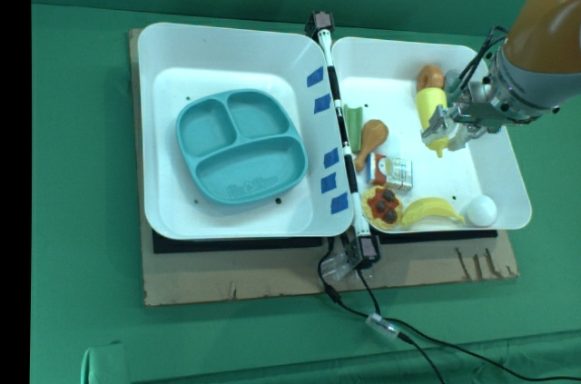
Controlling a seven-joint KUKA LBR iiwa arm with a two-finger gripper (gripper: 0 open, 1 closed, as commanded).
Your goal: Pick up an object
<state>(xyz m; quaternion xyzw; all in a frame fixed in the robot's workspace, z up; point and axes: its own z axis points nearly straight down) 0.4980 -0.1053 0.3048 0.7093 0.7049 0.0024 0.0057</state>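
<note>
My gripper (451, 126) hangs over the right bin (495, 169), at the lower end of a yellow mustard bottle (428, 105) that lies pointing toward the front. The gripper's body covers part of the bottle, and a yellow tip pokes out just below it. Behind the bottle sits an orange-brown item (431, 76). Left of it lie a chicken drumstick (371, 136) and a green stick (352, 117). Near the front edge are a small carton (397, 172), a pizza slice (382, 205), a banana (432, 210) and a white egg (480, 210).
The left bin (163, 55) holds a teal divided plate (241, 146). A divider strip with blue tape marks (329, 128) runs between the bins. Cables (381, 328) trail over the green cloth in front of the bench.
</note>
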